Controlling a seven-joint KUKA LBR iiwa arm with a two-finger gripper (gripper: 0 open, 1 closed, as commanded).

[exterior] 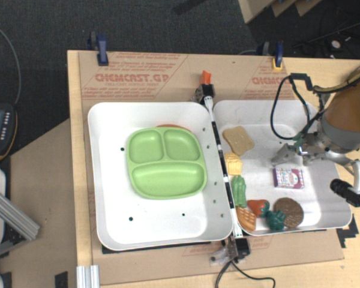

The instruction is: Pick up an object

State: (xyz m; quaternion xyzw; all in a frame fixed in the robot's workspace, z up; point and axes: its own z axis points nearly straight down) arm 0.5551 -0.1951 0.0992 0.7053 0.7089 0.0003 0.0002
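Observation:
The right bin (261,110) holds several small objects. A tan bread slice (238,140) lies near its left wall, with a yellow piece (232,163) and a green piece (238,189) below it. Along the front edge sit an orange item (246,218), a red item (258,206), a teal item (275,220) and a brown round cookie (290,212). A pink and purple packet (288,177) lies in the middle. My gripper (286,154) hangs just above and to the left of the packet, right of the bread slice, with nothing seen held.
The left bin (108,161) bears a green divided plate (165,162) with something red (171,126) peeking from behind it. A black cable (277,110) loops over the right bin's back. The arm's orange band (348,110) is at the right edge.

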